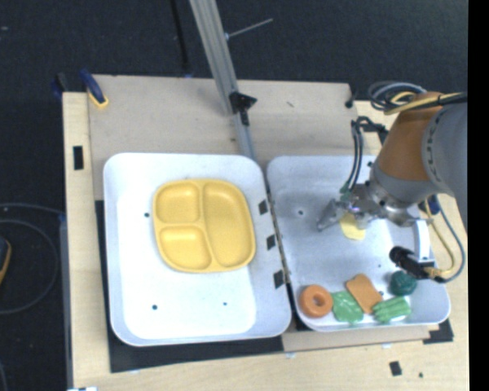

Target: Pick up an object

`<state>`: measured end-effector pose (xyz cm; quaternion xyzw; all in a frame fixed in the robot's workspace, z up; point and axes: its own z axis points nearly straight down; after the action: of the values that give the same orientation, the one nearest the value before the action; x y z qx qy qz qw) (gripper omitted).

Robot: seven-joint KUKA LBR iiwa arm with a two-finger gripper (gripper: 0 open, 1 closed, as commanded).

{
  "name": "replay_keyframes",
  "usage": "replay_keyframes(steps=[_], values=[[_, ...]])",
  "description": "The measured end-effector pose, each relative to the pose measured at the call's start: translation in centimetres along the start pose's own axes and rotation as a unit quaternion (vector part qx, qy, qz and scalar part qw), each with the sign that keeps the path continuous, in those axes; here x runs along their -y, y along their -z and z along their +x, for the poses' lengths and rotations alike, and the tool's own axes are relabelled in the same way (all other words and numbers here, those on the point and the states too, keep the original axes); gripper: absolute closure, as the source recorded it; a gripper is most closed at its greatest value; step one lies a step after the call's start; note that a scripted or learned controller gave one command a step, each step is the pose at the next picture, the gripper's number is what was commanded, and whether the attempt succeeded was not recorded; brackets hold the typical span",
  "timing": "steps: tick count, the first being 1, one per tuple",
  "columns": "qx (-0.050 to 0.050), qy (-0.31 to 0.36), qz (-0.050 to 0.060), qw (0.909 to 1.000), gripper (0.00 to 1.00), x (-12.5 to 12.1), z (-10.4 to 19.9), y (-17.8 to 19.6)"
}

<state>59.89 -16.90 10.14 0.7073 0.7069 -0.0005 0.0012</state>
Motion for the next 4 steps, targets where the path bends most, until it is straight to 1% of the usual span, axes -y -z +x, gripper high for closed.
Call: replay_keyframes(steps=[1,2,3,4], values=[[0.001,-0.001,-0.003,1.0000,1.00,-0.2,-0.2,1.4],[0.000,-0.002,-0.003,1.0000,1.00,-0.3,-1.0,7.8],[0.000,0.001,-0.003,1.0000,1.00,-0.2,-0.9,12.2],[0.000,0.002,-0.003,1.0000,1.00,-0.4,-1.1,17.7]])
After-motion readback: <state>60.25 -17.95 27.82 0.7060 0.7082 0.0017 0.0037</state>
